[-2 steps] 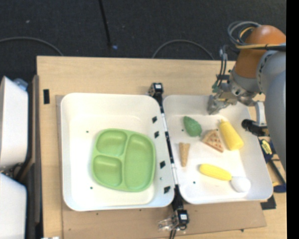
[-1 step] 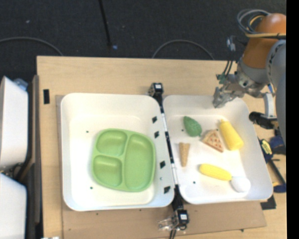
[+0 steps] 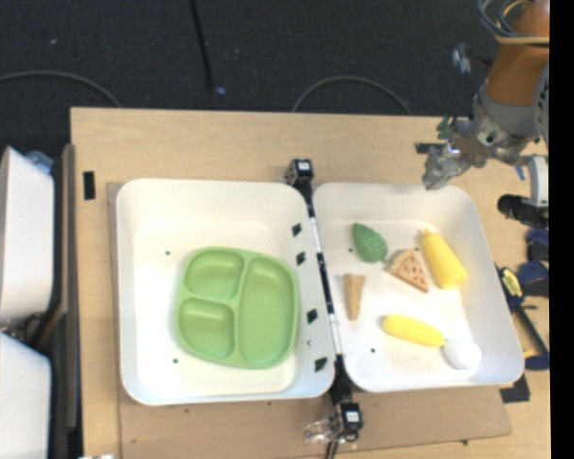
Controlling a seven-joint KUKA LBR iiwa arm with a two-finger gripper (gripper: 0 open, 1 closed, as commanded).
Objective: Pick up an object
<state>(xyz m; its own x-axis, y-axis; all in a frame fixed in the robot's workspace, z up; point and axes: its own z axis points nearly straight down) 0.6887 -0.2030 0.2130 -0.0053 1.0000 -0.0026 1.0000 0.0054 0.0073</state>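
Observation:
The right bin (image 3: 478, 220) holds a green leafy piece (image 3: 369, 242), a pizza slice (image 3: 410, 271), a yellow corn cob (image 3: 443, 259), a tan cone (image 3: 353, 295), a yellow banana-like piece (image 3: 413, 330) and a white egg-like piece (image 3: 461, 354). My gripper (image 3: 442, 168) hangs over the far right corner of that bin, above its rim and apart from every object. Nothing shows between its fingers.
The left bin (image 3: 143, 218) holds a green divided tray (image 3: 239, 306). A black divider with clips (image 3: 316, 266) runs between the bins. White boxes (image 3: 19, 247) stand at the left edge of the bench. Tools (image 3: 526, 275) lie off the right of the bin.

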